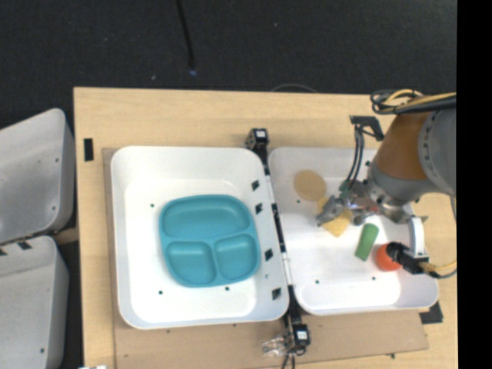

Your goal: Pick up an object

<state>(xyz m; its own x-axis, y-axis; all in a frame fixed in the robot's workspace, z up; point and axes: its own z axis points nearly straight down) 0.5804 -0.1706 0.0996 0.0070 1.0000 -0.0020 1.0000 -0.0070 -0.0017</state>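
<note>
The arm reaches into the right bin [338, 294] from the right, and my gripper [343, 211] hangs low over the bin's upper middle. A yellow block [334, 226] lies just under and in front of the gripper, partly covered by it. A tan round disc [310, 184] lies up and to the left of the gripper. A green cylinder [366, 241] lies to its lower right, with a red-orange object [387, 258] beside that. I cannot make out contact between the gripper and the yellow block.
The left bin [138, 298] bears a teal divided plate [208, 239]. A ridge with black clips [273, 229] parts the two bins. Cables [419, 264] trail by the right bin's right wall. The wooden bench [177, 114] borders both bins.
</note>
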